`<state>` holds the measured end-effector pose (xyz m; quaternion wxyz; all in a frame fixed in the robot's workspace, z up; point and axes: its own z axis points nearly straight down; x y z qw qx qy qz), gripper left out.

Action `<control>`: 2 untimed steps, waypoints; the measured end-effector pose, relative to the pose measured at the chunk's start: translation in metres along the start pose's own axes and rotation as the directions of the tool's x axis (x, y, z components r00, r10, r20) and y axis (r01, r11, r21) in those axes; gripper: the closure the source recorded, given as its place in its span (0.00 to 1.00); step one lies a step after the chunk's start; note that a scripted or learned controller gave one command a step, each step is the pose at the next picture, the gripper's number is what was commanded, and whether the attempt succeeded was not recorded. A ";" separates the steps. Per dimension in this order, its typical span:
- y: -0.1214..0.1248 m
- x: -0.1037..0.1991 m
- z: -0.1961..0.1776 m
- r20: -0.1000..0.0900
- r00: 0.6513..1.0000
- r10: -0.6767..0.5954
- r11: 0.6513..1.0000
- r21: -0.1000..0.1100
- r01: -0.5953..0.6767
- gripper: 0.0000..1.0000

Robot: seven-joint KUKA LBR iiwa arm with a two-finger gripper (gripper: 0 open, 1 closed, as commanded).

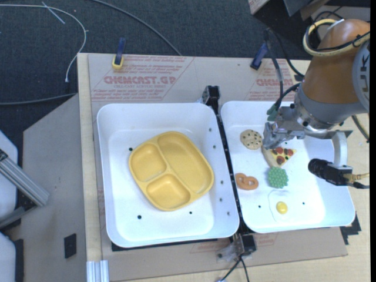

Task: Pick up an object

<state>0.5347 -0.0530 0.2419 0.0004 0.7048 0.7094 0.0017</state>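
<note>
**Claw low over the pizza slice, right bin**

The gripper (274,141) sits low in the right bin (329,216), at the end of the grey arm with its orange band (332,63), which comes in from the right. From my spot the metal tips reach down to the upper left edge of a toy pizza slice (281,154). Whether the claw is wide, narrow, or closed on anything I cannot tell; the wrist body covers the gap and the tips blur together. Nothing is plainly seen between them.

Pizza slice: lies flat on the bin floor directly under and just right of the claw tips, touching or nearly touching them. Small pale yellow wedge with red dots on top.

Other items in the same bin, going outward:
- Cookie (251,138), round, tan with dark chips, just left of the claw.
- Green bumpy piece (278,177), like a broccoli head, just below the pizza slice.
- Pretzel (247,182), orange-brown, near the bin's left wall, left of the green piece.
- Small yellow lump (282,207), nearer the front edge, below the green piece.
- Black cylindrical part (324,170) with a cable hangs off the arm, right of the green piece.

Left bin (117,216): holds a yellow divided tray (170,169), three compartments, set at a slant, well apart from the claw.

Both bins rest on a cardboard sheet (147,78) with red print.
</note>
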 end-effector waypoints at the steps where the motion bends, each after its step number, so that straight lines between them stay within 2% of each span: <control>1: 0.024 0.047 0.015 0.000 1.000 0.001 1.000 0.002 -0.001 1.00; 2: 0.049 0.106 0.019 0.000 1.000 -0.001 1.000 0.001 0.001 1.00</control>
